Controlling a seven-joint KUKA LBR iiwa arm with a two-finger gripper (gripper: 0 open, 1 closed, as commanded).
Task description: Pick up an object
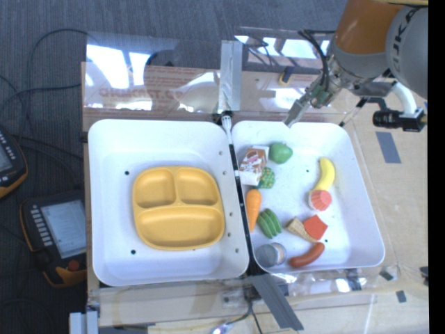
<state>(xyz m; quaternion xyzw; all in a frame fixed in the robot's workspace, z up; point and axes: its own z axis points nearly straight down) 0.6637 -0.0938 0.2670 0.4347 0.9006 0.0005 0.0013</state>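
A brown sausage point(306, 255) lies among toy foods in the right white bin point(361, 186); the hand point(306, 107), its state unclear, hovers above the far rim, apparently pre-grasp, needing descent.

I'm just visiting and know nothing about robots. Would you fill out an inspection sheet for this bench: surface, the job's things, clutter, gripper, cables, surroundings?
Surface: two white bins side by side, left bin and right bin, on a wooden bench.
Job's things: in the right bin, a banana, carrot, green apple, sausage, metal can, small carton and other toy foods.
Clutter: a yellow divided tray in the left bin.
Gripper: gripper above the right bin's far edge, holding nothing that I can see.
Cables: black cables on the floor at left.
Surroundings: grey carpet; a handheld control pad at left.
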